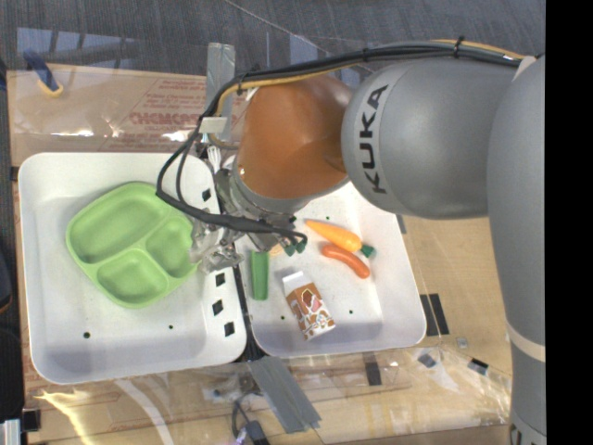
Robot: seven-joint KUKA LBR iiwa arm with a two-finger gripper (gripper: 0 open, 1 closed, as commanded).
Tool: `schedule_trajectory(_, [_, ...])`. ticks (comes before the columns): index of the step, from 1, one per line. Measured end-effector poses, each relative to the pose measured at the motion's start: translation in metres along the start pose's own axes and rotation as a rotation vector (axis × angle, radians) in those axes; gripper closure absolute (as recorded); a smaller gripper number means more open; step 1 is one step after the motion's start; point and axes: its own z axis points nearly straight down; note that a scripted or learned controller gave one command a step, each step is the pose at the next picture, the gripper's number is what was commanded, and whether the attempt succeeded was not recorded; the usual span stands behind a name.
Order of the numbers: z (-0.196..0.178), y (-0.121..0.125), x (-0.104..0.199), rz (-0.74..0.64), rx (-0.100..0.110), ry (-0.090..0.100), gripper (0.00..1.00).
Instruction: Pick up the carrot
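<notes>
The carrot (334,234) lies in the right bin (398,318), just right of the arm's wrist, its green end pointing away from the arm. Touching it on the near side is a red sausage (346,260); a small carton (309,308) and a green stick (258,274) lie nearer. The gripper (222,246) hangs left of the carrot over the bins' shared edge, beside a green divided plate (130,241); whether it is open or closed I cannot tell

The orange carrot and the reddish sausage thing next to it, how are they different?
The orange carrot with a green top is brighter and tapers to a point; the reddish-orange sausage-shaped piece is darker, with rounded ends. The carrot has a green end; the sausage piece has none. The carrot lies farther up the right white bin; the sausage piece sits just below. Both are slim, lie flat and slant the same way.
</notes>
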Motion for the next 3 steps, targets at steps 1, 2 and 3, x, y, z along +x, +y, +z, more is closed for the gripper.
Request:
schedule_trajectory(1, [-0.011,0.0,-0.002,-0.003,0.002,-0.003,1.0])
schedule_trajectory(2, [0.0,-0.002,0.029,-0.624,-0.002,0.004,1.0])
schedule_trajectory(3, [0.001,0.022,-0.026,-0.782,-0.002,0.0,1.0])
